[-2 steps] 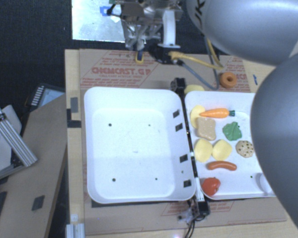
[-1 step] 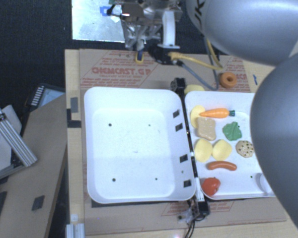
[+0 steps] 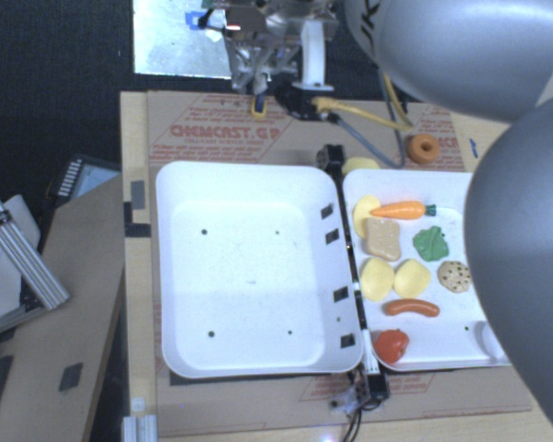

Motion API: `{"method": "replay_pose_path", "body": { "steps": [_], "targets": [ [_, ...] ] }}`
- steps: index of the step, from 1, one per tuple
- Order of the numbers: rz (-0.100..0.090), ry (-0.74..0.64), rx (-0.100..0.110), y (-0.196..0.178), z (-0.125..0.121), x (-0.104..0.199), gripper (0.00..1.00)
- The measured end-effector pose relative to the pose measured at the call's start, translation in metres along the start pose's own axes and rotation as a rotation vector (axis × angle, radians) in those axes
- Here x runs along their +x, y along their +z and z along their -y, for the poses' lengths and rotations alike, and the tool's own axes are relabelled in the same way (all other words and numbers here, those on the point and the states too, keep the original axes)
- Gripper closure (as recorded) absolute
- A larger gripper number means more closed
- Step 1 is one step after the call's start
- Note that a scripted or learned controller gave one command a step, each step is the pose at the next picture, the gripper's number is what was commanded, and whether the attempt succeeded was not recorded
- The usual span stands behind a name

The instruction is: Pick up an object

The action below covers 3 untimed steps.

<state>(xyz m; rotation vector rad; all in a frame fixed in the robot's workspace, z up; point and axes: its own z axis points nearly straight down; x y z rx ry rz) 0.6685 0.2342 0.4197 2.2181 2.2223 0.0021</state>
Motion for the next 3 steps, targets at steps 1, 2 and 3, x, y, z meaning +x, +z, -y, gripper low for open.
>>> {"method": "replay_pose_path", "body": {
  "steps": [1,2,3],
  "targets": [
    [0.000,0.000,0.000,0.0016,0.0000,0.0000,1.00],
    [0.000,0.000,0.000,0.0041,0.0000,-0.0001,1.00],
    [0.000,0.000,0.000,0.0057,0.0000,-0.0001,1.00]
  ]
}}
